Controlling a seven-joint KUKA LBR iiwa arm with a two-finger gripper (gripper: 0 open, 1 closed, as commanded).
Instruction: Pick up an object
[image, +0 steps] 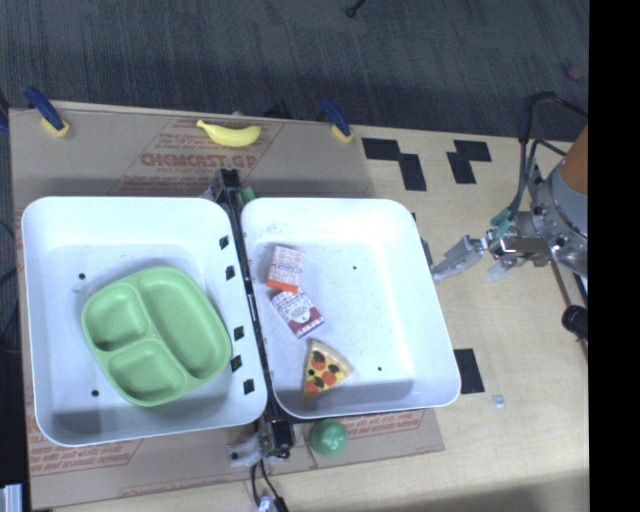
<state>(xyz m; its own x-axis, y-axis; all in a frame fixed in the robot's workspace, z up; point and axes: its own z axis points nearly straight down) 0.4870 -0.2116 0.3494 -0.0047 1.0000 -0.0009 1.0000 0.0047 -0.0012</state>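
1. Right bin has three small things: an orange-white carton, a red-white packet and a toy pizza slice.
2. The hand is over the counter, right of that bin; it looks empty, but can't tell how open it is.

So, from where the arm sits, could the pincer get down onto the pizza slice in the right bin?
Probably yes. The pincer hangs outside the right bin, and the pizza slice lies flat with open floor around it; nothing covers it.
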